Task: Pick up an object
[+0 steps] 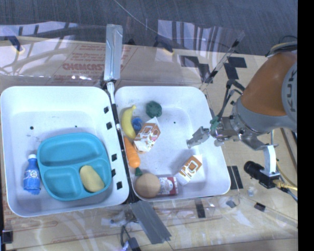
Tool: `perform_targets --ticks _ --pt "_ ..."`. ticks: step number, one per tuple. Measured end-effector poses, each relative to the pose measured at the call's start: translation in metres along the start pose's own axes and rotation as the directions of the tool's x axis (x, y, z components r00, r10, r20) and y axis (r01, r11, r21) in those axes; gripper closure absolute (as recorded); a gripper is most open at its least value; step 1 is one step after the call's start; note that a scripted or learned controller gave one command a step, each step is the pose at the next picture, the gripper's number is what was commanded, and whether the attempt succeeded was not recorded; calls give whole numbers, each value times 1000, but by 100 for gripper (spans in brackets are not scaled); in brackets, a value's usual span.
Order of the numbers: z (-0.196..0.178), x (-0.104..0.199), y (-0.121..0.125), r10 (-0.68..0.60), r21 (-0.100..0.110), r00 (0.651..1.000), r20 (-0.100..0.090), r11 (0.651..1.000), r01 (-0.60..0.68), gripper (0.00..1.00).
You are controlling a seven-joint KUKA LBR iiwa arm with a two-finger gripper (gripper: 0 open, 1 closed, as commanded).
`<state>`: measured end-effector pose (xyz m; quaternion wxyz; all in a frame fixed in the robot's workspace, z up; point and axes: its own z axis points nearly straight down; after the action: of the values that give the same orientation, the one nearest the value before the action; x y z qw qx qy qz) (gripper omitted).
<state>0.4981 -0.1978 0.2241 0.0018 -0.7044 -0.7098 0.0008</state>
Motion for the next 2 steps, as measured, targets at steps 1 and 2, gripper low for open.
perform_targets --ticks 1,2 --pt "5 25 -12 -40 1 999 0 999 40 0" --pt "-15 -13 47 -254 -4 967 4 967 254 0"
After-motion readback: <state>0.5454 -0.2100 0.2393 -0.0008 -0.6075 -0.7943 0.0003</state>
